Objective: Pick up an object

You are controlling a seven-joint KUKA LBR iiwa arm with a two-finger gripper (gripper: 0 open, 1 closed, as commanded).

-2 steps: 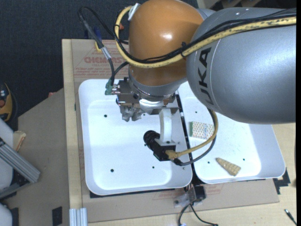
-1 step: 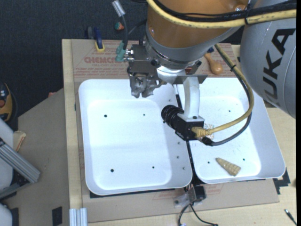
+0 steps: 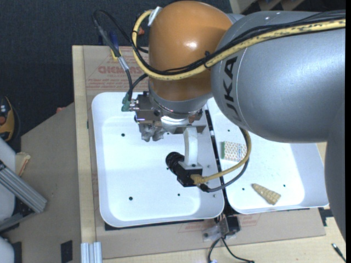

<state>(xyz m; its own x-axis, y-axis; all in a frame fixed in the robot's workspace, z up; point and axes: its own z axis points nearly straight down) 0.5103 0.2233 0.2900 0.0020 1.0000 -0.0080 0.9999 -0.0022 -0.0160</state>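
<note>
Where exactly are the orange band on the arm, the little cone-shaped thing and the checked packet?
Orange band (image 3: 186, 43), camera view, on its glossy rounded top.
Cone (image 3: 266, 193), camera view, on the middle of its tan body, in the right bin.
Packet (image 3: 232, 150), camera view, on its checked face, in the right bin.

A small tan cone-shaped object with a ridged surface (image 3: 266, 193) lies on its side in the right white bin (image 3: 296, 193), near its front edge. A flat pale packet with a speckled pattern (image 3: 232, 150) lies by that bin's left wall.
</note>
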